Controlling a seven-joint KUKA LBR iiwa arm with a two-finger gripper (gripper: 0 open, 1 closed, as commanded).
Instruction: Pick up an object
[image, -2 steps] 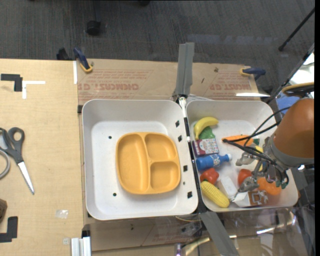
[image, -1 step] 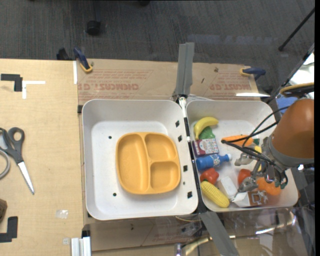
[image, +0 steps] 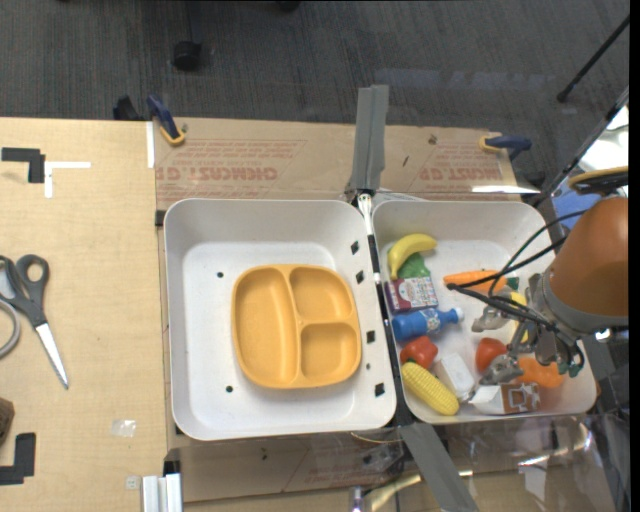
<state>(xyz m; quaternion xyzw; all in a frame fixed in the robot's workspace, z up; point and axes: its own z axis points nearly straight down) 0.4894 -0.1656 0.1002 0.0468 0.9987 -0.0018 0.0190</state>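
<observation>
step: grasp in right bin (image: 480, 215) | gripper (image: 505, 370) over red toy (image: 490, 352), fingers: can't tell | you: drop straight, clear of corn (image: 430, 389)

Glossy plastic divided plate (image: 297, 326); smooth white bins (image: 190, 300); matt cardboard (image: 250, 172)

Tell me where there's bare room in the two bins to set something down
Left bin: bare white floor rings the yellow divided plate, widest along its left wall and front edge; the plate's three compartments are bare too. Right bin: one open strip along the back wall, behind the banana. The rest is crowded with toys, with the gripper low at its right side.
</observation>
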